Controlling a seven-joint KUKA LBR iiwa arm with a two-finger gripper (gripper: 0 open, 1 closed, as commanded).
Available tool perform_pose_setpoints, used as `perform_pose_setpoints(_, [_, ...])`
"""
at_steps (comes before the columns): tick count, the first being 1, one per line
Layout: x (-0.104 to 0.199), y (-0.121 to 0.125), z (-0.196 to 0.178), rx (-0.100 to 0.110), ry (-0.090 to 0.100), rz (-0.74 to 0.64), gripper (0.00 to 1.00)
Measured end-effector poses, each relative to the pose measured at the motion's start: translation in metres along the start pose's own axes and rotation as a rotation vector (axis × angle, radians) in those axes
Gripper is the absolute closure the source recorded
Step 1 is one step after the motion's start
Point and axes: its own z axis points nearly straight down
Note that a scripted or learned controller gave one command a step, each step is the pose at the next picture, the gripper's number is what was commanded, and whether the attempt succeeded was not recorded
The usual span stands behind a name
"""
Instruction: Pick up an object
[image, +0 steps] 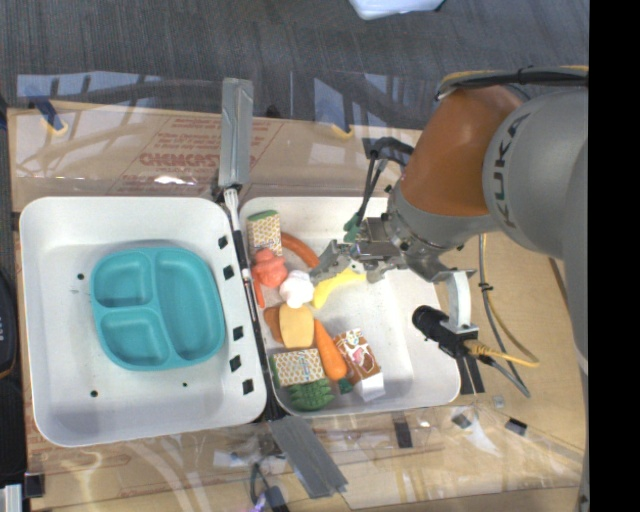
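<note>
The right bin (425, 380) holds a pile of toy foods along its left side. A yellow banana (333, 288) lies near the middle of that pile. My gripper (352, 258) hangs just above the banana's upper right end, very close to it or touching it. Whether the banana is in its grasp cannot be told. Beside the banana sit a white round piece (296, 290), a red piece (267, 270) and an orange sausage (301, 250). The grey arm with its orange band (455, 150) comes in from the right and covers the bin's far right corner.
Further toys lie in the right bin: a patterned box (265, 232), an orange-yellow block (296, 326), a carrot (331, 352), a small carton (359, 357), a checkered piece (298, 367) and a green piece (313, 394). A teal divided plate (155, 305) rests in the left bin (60, 400).
</note>
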Motion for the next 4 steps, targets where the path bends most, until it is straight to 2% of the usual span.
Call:
perform_pose_setpoints(1, [-0.021,-0.006,0.047,0.0,0.0,-0.191,0.0])
perform_pose_setpoints(2, [-0.047,-0.052,0.139,-0.013,-0.005,-0.216,0.0])
perform_pose_setpoints(3, [-0.017,-0.026,0.069,-0.004,-0.001,-0.231,0.0])
perform_pose_setpoints(4, [-0.028,-0.03,0.148,-0.012,-0.002,-0.393,0.0])
